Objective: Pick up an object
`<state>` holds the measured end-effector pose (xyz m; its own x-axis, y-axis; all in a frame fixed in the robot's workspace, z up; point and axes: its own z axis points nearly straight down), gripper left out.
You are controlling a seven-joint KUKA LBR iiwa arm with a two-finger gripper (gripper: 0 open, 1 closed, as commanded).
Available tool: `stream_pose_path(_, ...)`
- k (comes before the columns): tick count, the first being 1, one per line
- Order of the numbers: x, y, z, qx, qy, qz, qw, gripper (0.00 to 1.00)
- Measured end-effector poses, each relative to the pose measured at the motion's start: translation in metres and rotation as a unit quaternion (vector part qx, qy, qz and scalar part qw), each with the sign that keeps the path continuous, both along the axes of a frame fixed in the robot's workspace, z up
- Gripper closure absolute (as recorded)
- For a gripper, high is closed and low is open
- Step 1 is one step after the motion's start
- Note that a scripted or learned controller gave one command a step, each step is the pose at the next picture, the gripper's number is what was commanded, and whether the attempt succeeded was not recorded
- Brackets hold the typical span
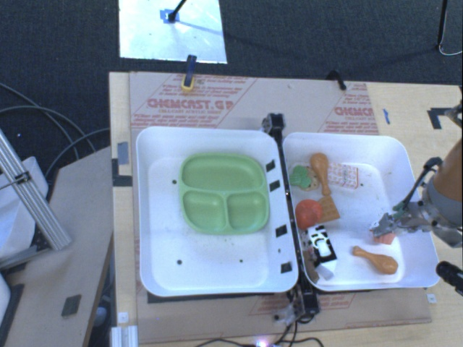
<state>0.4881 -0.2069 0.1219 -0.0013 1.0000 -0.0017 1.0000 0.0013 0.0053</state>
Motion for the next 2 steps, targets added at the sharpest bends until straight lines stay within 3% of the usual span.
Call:
stream_pose_path(1,0.025,0.074,0.067,0.0011,-0.002,0.005,1.0000,1.00)
stream_pose_path(2,0.050,0.160,0.082,0.0011,0.001,0.005,1.0000,1.00)
